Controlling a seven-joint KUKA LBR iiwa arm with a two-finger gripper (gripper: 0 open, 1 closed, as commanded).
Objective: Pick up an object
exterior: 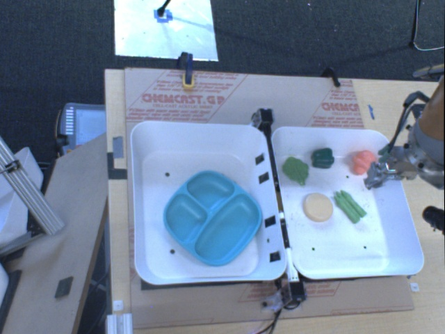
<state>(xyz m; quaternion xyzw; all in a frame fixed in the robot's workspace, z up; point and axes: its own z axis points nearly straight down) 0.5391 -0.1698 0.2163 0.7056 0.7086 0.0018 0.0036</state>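
Right now the metal two-finger gripper [374, 178] hangs near the right bin's [389, 259] far right corner, just beside the small round orange-pink toy [361, 161], which lies a little up-left; its grip I cannot tell.

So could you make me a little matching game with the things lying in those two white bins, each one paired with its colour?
Things:
1. divided plate
2. round flat disc
3. lump beside the tool
4. long ridged piece

Colours:
a. orange-pink
b. green
c. blue
d. pale yellow

Pairs: 1-c, 2-d, 3-a, 4-b
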